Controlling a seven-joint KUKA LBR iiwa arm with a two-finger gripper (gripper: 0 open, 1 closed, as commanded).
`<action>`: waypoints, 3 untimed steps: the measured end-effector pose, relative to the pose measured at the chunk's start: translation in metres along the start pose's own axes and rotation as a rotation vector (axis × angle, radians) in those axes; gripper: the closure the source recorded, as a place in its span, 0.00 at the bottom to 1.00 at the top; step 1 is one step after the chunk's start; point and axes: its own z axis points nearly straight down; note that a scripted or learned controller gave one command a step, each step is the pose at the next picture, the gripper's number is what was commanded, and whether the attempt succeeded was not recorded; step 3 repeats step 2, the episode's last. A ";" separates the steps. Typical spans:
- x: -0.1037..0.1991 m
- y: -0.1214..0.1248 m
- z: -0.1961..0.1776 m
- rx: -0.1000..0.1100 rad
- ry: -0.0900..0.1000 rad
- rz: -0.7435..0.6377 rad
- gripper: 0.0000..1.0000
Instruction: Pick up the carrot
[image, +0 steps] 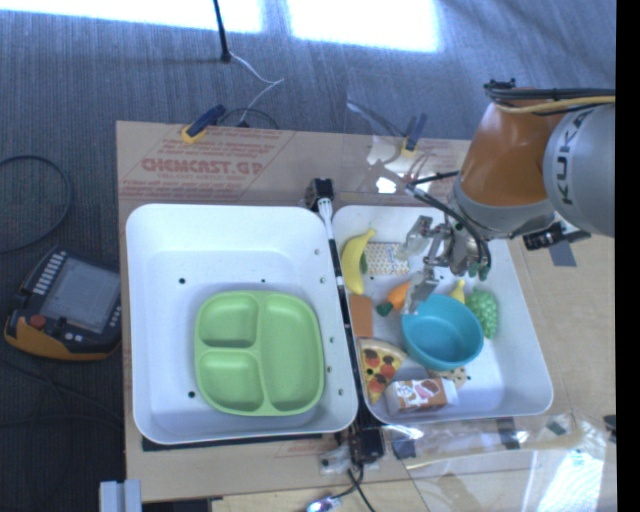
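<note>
The carrot (399, 295) is a small orange piece with a green tuft at its lower left. It lies in the right bin (520, 375), between the banana (352, 262) and the blue bowl (441, 334). My gripper (427, 284) hangs over the upper middle of that bin, its tip just right of the carrot and above the bowl's rim. The metal wrist parts hide the bin floor behind it. I see nothing held in the gripper.
The right bin also holds a green grape bunch (484, 310), a brown block (361, 319), a pizza slice (377, 364), a small carton (418, 395) and a dotted white piece (380, 262). A green divided plate (260, 352) lies in the left bin (170, 250).
</note>
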 end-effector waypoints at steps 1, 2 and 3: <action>0.009 0.006 0.053 -0.002 -0.018 0.089 0.00; -0.054 -0.037 -0.022 0.003 -0.026 0.036 0.00; -0.054 -0.037 -0.022 0.003 -0.026 0.036 0.00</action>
